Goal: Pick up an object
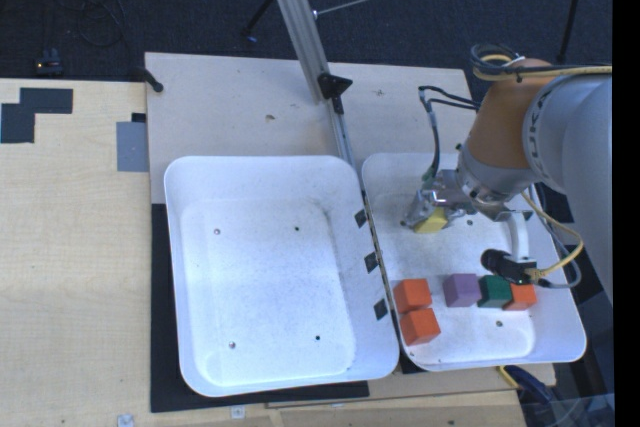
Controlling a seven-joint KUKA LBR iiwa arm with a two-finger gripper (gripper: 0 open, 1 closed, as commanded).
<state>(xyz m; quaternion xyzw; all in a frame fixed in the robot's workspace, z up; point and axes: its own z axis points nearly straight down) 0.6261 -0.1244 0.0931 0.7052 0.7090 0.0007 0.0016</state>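
Looking down, we see orange blocks (416,309), a purple block (461,289) and a green block (494,290) at six o'clock in the right bin (560,340). The claw (428,217) pinches a yellow block (432,224), above them.

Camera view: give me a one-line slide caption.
KUKA arm's gripper over the right bin at a yellow object, above orange, purple and green blocks.

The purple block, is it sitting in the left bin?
No, the purple block lies in the right bin, between the orange blocks and the green block.
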